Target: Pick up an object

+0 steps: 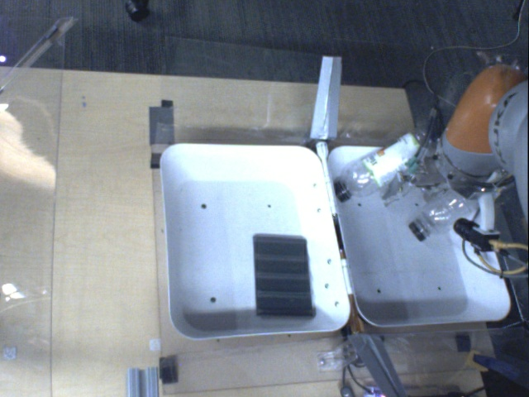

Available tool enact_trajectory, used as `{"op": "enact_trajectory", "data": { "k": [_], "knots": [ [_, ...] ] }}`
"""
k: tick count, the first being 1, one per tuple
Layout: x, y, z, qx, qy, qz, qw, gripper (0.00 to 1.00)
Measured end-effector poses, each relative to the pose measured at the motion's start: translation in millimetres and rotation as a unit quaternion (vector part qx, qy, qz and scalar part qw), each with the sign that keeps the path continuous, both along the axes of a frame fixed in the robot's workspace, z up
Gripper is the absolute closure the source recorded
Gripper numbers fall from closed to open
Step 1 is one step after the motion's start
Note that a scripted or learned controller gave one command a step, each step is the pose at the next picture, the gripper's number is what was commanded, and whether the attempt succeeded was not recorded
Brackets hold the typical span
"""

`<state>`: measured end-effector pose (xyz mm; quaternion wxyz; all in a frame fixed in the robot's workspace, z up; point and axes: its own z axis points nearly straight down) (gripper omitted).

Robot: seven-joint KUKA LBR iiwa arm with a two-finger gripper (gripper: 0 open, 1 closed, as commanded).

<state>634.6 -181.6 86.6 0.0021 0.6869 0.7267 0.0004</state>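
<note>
So, left bin (190, 222) just has a black ribbed block (283, 275) lying flat. Right bin (397, 296) has two clear plastic bottles: one with a green label (382, 165) at the back, a smaller bottle (436, 218) beside the gripper (430, 176). Can't tell its state. Judging by the clutter, slick bottles could roll or slip away.

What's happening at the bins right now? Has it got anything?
The arm is over the right bin, its gripper down at a clear plastic bottle near the bin's far edge. A firm grasp can't be confirmed. Another clear bottle lies nearby. A black ribbed block sits in the left bin.
</note>
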Motion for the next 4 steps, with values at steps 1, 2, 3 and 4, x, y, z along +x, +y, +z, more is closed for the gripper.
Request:
{"op": "enact_trajectory", "data": {
  "k": [1,2,3,4],
  "knots": [
    [-14.1,-23.3,85.5,0.0006,-0.002,-0.029,0.9996,0.00],
    [26.8,-14.5,52.3,-0.0044,-0.020,0.051,0.9985,0.00],
    [40.6,-21.4,58.6,-0.0016,-0.009,0.072,0.9974,0.00],
    [42.8,-15.3,51.3,-0.0071,-0.018,0.104,0.9944,0.00]
  ]
}}
